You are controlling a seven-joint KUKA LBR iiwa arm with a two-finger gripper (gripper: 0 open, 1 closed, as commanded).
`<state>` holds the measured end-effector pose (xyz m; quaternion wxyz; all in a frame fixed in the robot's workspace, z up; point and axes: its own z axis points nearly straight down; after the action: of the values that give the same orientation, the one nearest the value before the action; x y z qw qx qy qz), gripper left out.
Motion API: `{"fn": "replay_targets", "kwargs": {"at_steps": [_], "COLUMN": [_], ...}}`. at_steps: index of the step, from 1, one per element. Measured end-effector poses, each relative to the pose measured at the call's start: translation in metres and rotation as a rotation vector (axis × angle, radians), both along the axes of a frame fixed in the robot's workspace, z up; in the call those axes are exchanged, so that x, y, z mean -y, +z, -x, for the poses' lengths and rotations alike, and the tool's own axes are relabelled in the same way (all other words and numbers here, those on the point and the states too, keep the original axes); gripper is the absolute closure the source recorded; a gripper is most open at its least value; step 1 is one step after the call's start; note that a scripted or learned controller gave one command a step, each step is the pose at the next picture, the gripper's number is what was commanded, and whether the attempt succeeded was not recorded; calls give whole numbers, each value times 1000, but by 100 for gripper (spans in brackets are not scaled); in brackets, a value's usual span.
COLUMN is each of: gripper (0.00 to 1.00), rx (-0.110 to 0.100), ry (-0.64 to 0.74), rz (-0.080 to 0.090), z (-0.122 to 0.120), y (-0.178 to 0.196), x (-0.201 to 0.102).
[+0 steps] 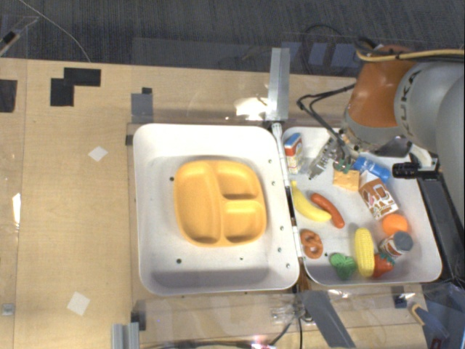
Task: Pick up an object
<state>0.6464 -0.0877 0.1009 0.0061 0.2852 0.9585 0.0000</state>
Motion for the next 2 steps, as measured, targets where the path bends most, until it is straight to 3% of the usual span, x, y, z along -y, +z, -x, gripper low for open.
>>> {"fn": "replay_targets", "kwargs": {"at_steps": [1, 2], "gripper": [0, 0], "rx": [1, 1], "ry": [1, -394], "rz": [0, -6], "z": [0, 42], "y": [0, -5], "x": [-1, 4]}}
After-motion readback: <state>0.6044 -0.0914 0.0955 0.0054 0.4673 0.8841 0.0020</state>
